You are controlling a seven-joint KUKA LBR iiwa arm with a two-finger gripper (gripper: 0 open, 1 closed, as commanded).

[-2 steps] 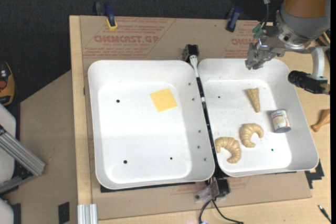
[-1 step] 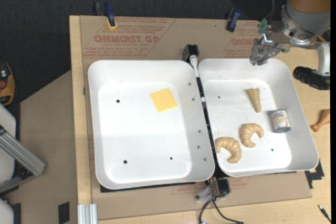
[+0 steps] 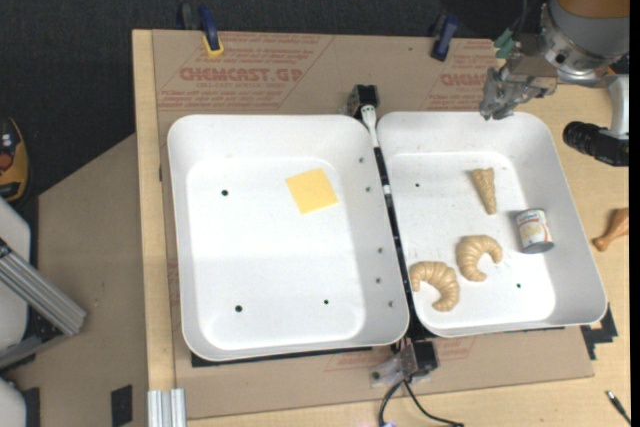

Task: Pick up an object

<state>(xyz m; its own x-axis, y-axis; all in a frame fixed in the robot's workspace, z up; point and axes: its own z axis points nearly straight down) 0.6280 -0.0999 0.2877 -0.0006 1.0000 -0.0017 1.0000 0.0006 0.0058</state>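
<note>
step: nothing picked yet | claw (image 3: 497,107): can't tell if open, above right bin (image 3: 580,260) edge | next: go down to cone (image 3: 485,189)

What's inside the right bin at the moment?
The right bin holds a cone, a small can and two croissants, all lying apart. The gripper covers a bit of its far rim.
</note>
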